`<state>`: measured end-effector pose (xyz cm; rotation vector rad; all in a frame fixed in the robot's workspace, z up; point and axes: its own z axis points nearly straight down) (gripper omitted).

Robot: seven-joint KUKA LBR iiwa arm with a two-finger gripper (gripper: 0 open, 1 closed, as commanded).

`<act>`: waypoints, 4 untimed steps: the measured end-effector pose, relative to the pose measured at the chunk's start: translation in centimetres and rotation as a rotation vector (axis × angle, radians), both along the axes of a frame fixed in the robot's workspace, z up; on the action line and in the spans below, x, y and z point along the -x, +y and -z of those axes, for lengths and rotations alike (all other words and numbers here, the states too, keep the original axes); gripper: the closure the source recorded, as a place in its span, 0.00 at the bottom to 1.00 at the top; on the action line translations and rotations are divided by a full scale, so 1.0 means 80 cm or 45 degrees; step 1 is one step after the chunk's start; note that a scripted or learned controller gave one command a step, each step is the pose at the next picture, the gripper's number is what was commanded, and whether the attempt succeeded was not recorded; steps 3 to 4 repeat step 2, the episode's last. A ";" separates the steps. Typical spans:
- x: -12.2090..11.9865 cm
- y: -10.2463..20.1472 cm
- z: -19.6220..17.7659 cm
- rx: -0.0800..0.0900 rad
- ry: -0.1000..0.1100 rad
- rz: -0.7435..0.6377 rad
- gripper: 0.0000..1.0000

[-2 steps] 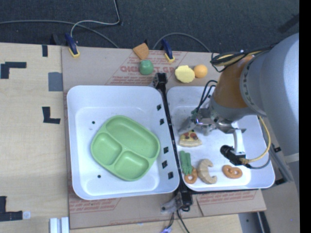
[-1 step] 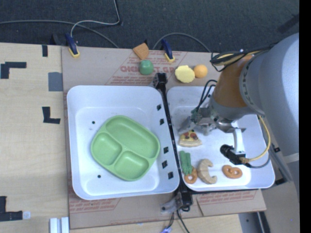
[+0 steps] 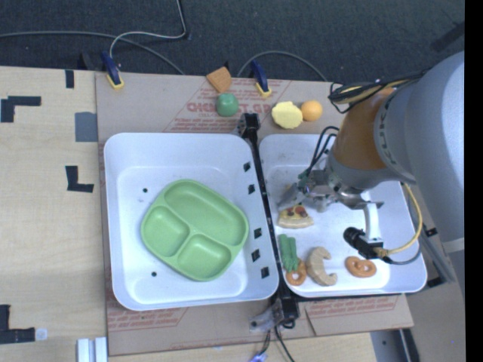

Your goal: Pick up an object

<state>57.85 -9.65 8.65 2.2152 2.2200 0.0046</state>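
I am reaching in from the right, and my gripper [image 3: 300, 196] is hanging low over the right bin [image 3: 404, 277], in its left part. My fingers are pointing toward the bin's left wall, but I cannot tell how far they are open, and I am not seeing any object between them.

Just below my fingertips a toy pizza slice [image 3: 295, 217] is lying flat on the bin floor; I cannot tell if I am touching it. Nearer the front of the bin, a green bean pod [image 3: 288, 249] is lying beside the left wall, with a small orange ring [image 3: 296, 277] at its lower end. A tan curved piece [image 3: 320, 266] is lying just beside that ring, and an orange pretzel [image 3: 360, 266] is resting farther to the right, apart from them.

In the left bin [image 3: 121, 157] a green divided plate [image 3: 195, 228] is sitting, with three compartments.

Behind the bins, on the cardboard, a green ball [image 3: 226, 105], an orange block [image 3: 219, 78], a yellow lemon [image 3: 287, 115] and a small orange [image 3: 311, 111] are resting.
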 end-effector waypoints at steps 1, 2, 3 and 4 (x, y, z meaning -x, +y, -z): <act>0.000 -0.001 -0.012 0.001 0.000 0.001 1.00; 0.018 0.074 -0.123 -0.003 0.007 0.000 1.00; 0.018 0.074 -0.123 -0.003 0.007 0.000 1.00; 0.018 0.074 -0.123 -0.003 0.007 0.000 1.00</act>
